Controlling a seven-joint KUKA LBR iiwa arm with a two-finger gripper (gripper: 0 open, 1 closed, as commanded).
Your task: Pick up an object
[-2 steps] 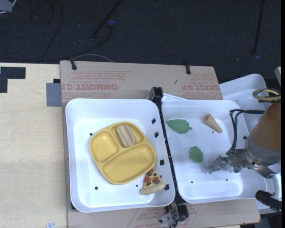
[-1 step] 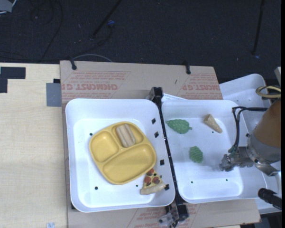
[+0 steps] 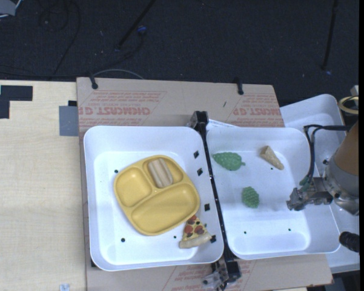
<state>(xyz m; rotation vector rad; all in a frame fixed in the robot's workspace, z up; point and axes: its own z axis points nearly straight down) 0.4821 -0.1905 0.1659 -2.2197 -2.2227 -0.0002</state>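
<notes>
A cardboard sheet (image 3: 169, 105) lay on the counter (image 3: 30, 180) under both bins, printed with red mirrored lettering too reversed and faint to read surely. Taking the yellow tray (image 3: 139, 208) as the landmark: it sat in the middle of the left bin (image 3: 100, 162), a sausage-like piece (image 3: 162, 172) in its upper right compartment, its other two compartments bare. A pizza slice (image 3: 195, 233) lay just beside the tray's lower right corner, near the bin's front wall. Right of the tray, past the divider, the right bin (image 3: 272, 244) held a green leaf (image 3: 228, 160), a smaller green bumpy piece (image 3: 250, 197) below it, and a tan wedge (image 3: 271, 157) farther right. Open white floor spread along that bin's lower half. Farthest from the tray, the gripper (image 3: 298, 200) hung over the right bin's right edge, well apart from every piece; whether its fingers were spread or closed could not be told.
</notes>
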